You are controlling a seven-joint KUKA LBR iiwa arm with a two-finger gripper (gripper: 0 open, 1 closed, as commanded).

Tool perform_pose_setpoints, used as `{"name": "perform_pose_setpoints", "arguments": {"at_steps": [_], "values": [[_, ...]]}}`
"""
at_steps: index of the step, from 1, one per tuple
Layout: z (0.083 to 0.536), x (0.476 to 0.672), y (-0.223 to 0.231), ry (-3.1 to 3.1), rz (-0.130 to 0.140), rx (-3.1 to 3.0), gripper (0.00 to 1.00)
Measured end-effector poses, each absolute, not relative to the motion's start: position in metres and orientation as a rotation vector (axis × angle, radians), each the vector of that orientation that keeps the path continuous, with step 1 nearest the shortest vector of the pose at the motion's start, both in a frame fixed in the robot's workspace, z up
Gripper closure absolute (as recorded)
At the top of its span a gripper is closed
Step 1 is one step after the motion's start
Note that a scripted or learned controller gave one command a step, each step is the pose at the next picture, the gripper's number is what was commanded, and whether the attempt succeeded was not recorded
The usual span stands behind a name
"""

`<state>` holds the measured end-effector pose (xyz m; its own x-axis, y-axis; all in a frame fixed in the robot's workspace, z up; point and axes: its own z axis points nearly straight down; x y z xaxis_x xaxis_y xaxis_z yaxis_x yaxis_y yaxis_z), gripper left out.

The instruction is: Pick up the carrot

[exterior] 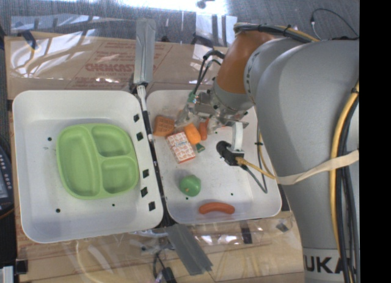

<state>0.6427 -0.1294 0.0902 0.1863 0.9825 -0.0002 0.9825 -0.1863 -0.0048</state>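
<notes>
The carrot (193,134) is a short orange piece with a small green end, lying in the upper middle of the right bin (263,196). It rests against a small patterned box (181,147). My gripper (197,115) hangs right over the carrot's far end, reaching in from the right under the orange-banded wrist (235,68). The wrist's own bulk and cables hide the tip of the gripper, and I cannot make out whether anything is held.
An orange flat block (162,126) lies left of the carrot. A green pepper (190,185) and a reddish sausage (216,208) sit toward the bin's near edge. The left bin (30,153) bears a green divided tray (98,161). A black cable end (226,152) dangles right of the carrot.
</notes>
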Motion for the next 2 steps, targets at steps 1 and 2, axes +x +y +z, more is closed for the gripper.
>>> {"name": "perform_pose_setpoints", "arguments": {"at_steps": [1, 2], "values": [[0.099, 0.643, -0.128, -2.008, 0.012, -2.407, 1.0], [0.19, 0.629, -0.063, -1.546, 0.007, -2.731, 1.0]]}}
